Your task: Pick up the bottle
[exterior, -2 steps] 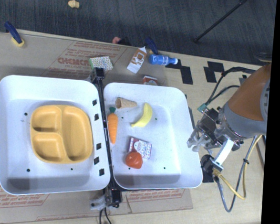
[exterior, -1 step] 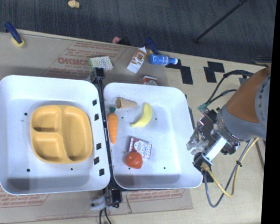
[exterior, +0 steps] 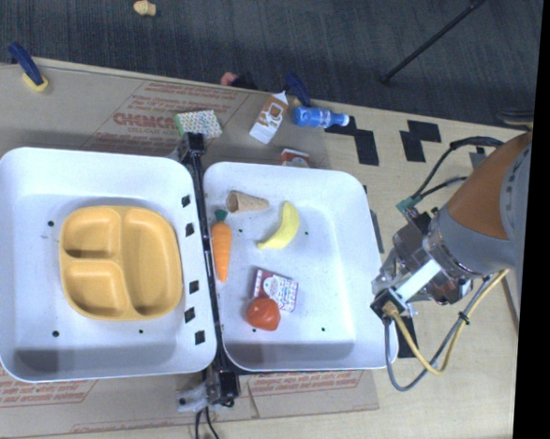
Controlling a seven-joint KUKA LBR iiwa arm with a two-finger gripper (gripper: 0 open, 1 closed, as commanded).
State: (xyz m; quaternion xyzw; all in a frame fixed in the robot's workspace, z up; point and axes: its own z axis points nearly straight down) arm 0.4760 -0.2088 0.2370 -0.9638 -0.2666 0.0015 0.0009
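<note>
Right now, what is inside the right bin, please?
The right bin holds a cone, a banana, a carrot, a small packet and a red fruit. The fruit covers the packet's lower corner, so that part is hidden. The bottle lies outside it, beyond its far rim.

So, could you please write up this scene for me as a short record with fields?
left bin: yellow divided plate
right bin: carrot, banana, cone, small packet, red round fruit
bottle: blue, lying on its side on the bench, past the right bin's far edge, outside both bins
near the bottle: small carton, patterned packet
arm: beside the right bin's right edge, well away from the bottle
bottle picked up: no
</note>
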